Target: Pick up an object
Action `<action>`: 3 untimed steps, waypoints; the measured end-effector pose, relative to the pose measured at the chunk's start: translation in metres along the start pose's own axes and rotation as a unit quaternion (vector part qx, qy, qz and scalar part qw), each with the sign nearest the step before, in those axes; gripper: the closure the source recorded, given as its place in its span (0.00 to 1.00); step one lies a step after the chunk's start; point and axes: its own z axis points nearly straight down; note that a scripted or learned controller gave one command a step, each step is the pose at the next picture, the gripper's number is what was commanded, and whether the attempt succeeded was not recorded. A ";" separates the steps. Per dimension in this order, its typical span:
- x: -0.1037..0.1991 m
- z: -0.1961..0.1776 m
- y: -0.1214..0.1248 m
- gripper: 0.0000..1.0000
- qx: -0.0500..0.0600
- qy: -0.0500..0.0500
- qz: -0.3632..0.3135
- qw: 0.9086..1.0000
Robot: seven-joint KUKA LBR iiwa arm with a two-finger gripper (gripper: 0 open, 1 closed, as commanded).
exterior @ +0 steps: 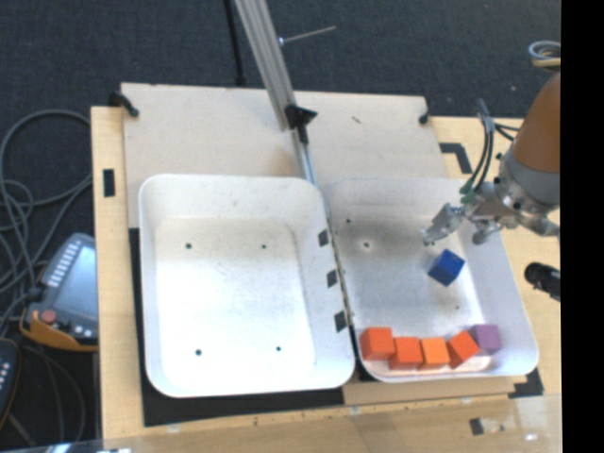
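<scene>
Orange blocks (420, 349) in right bin (396, 206)

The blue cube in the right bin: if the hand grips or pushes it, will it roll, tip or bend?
The blue cube has flat faces and sharp edges, so it would probably slide, not roll. It looks rigid and small, likely light. It stands apart from the orange blocks, so a push should move it alone.

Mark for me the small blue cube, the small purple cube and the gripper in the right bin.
small blue cube (446, 268), camera view, middle of its top face.
small purple cube (486, 337), camera view, centre of its top.
gripper (457, 226), camera view, midway between its fingertips, above the blue cube.
</scene>
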 end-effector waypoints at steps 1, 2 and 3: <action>-0.037 0.107 -0.016 0.00 0.004 0.000 0.001 1.000; -0.021 0.129 0.019 0.00 -0.003 -0.002 -0.001 1.000; -0.022 0.118 0.019 1.00 -0.005 -0.002 -0.001 1.000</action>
